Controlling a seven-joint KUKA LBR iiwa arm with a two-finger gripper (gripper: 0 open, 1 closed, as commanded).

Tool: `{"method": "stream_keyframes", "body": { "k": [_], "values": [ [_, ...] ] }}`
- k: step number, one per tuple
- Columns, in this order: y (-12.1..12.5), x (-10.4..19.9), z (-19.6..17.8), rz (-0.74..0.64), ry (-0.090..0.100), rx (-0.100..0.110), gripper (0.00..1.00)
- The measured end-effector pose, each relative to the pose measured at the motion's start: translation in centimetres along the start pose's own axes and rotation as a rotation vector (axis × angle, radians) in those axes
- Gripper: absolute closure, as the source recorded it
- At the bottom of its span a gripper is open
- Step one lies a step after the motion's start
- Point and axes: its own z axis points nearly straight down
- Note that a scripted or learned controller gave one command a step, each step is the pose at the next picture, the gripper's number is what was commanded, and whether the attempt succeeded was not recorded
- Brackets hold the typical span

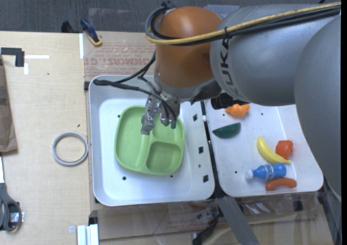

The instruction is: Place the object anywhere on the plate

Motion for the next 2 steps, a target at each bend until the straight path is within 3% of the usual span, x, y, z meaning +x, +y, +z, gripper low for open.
{"method": "stream_keyframes", "body": {
  "k": [1, 2],
  "values": [
    [-6.4, 1.8, -9.1, -0.135, 0.000, 0.000, 1.00],
    [-11.4, 0.0, 0.8, -0.309, 0.001, 0.000, 1.00]
  ]
}}
